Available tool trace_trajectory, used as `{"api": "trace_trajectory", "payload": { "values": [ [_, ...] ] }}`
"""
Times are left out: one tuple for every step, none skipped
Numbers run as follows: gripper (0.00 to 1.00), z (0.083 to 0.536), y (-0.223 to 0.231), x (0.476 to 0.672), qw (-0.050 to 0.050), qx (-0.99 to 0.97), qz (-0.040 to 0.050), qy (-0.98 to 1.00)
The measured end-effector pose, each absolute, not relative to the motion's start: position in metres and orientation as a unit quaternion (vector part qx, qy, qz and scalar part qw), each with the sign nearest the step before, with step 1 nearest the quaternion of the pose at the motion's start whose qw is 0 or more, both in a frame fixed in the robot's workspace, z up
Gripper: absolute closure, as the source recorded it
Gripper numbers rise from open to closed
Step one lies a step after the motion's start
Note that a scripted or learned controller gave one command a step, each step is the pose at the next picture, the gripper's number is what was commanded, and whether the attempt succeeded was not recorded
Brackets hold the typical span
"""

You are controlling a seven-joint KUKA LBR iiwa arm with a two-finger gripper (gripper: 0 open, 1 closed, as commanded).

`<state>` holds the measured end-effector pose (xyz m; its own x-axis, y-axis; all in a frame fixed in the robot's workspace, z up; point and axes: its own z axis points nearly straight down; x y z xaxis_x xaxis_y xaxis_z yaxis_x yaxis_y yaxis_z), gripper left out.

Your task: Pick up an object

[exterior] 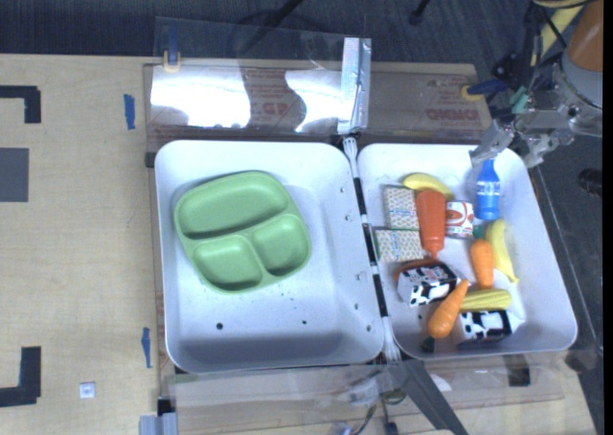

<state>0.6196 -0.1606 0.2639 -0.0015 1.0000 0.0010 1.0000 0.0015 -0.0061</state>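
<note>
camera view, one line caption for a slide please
Pincer above the right bin of toy food, near a blue bottle; green tray in the left bin.

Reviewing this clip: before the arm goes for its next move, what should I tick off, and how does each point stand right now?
1. Gripper over the right bin, near its far rim: ok.
2. Candidate beneath it: blue bottle stands just below the gripper: ok.
3. Room around the bottle: a red-and-white carton and a banana lie close beside it: not ok.
4. Gripper carrying nothing: cannot tell.
5. Left bin holds the green divided tray, away from the arm: ok.
</note>
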Motion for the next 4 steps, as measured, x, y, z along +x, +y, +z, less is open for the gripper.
{"api": "trace_trajectory", "payload": {
  "values": [
    [0.00,0.117,-0.175,0.536,0.003,-0.736,0.0015,-0.677],
    [0.00,0.090,-0.202,0.533,0.004,-0.714,-0.0026,-0.700],
    [1.00,0.095,-0.202,0.532,0.006,-0.713,-0.0007,-0.701],
    [1.00,0.200,-0.158,0.529,0.002,-0.670,0.0012,-0.742]
  ]
}}
